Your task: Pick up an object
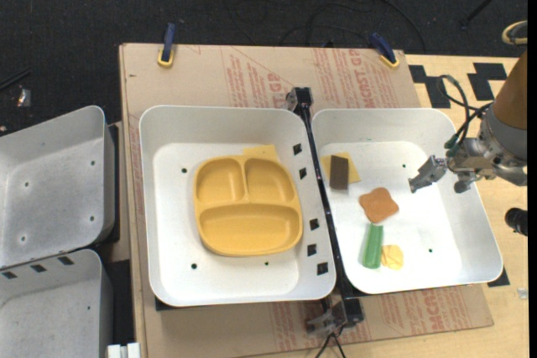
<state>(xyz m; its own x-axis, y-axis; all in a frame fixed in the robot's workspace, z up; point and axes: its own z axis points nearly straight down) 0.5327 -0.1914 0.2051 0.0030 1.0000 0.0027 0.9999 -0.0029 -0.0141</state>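
The bench (218, 71) is a brown board clamped at its far edge by two blue-and-yellow clamps (167, 46); its near edge is partly covered by the bins. On it sit two shallow white bins side by side. The left bin (159, 180) holds a yellow divided tray (248, 205) with three compartments, and a paler yellow flat piece (262, 152) pokes out from behind the tray's far edge, mostly hidden by it.

The right bin (470, 247) holds the small things. The arm (510, 121) comes in from the right and is cut off by the frame, so only its wrist end shows. The gripper (428, 173) hangs over the right side of this bin, above bare white floor, with nothing between its fingers; they are dark and small, and whether they are spread or closed cannot be told.

Near the bin's middle lies an orange-brown toast-shaped piece (378, 204), flat, apart from the gripper. Toward the divider, a dark brown block (338, 171) lies on a yellow wedge (352, 172), covering most of it. Nearer the front, a green stick (372, 245) lies just beside a small yellow lump (392, 256) whose shape is hard to make out.
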